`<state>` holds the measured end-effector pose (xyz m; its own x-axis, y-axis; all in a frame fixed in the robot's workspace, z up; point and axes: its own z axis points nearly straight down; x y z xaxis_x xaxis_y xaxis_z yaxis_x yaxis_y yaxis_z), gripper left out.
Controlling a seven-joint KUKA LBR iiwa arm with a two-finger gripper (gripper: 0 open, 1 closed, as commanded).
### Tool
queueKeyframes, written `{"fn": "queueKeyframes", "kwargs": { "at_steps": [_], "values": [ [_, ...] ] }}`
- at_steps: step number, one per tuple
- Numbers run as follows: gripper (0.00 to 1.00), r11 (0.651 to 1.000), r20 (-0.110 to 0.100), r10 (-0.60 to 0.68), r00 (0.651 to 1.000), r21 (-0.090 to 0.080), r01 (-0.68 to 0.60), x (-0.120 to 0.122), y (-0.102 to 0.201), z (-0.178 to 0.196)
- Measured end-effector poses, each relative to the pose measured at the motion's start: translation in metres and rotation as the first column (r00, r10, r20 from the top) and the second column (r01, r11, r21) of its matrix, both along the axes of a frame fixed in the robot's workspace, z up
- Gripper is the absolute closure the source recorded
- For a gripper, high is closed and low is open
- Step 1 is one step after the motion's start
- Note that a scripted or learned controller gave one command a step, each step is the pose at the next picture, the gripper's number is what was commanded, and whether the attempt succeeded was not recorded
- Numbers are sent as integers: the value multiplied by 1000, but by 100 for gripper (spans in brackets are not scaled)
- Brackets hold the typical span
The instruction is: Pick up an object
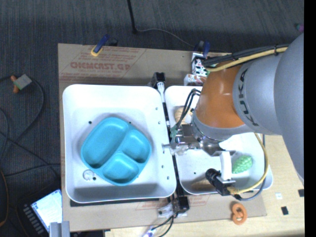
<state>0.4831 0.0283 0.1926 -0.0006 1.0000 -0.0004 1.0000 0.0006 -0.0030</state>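
- Bench (103,58), brown board, bearing two shallow white bins side by side; an orange ring (238,212) lies on the board at the near edge, outside the bins.
- Right bin (185,181), white, partly covered by the arm. It holds a green knobbly object (242,164) near its right side, the likeliest thing to pick up, lying apart from the bin wall. Something brownish sits low by the near wall, too shadowed to name.
- Green knobbly object, handling estimate: it looks small, light and somewhat soft or rubbery, and the bumps should give grip rather than slip. It is probably not fragile. Best taken across its shorter width, from above, with room for the jaws on both sides.
- Gripper (178,144), at the divide between the bins, under the wrist. Whether it is closed or spread cannot be told from above, and nothing can be seen held in it.
- Arm (276,93), grey with an orange band, reaching in from the right over the right bin.
- Left bin (74,98), white, holding a blue divided tray (116,149) with three compartments. It looks like stiff, smooth plastic, wide for two fingers except at a rim.
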Motion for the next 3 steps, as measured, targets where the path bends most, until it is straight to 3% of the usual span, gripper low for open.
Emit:
{"fn": "queueKeyframes", "kwargs": {
  "at_steps": [1, 2, 3],
  "values": [
    [100, 1000, 2, 0, 1000, -1, 0, 101, 12, -3],
    [100, 1000, 2, -1, 1000, -2, 1, 118, 2, -8],
    [100, 1000, 3, 0, 1000, -1, 0, 180, -2, -8]
  ]
}}
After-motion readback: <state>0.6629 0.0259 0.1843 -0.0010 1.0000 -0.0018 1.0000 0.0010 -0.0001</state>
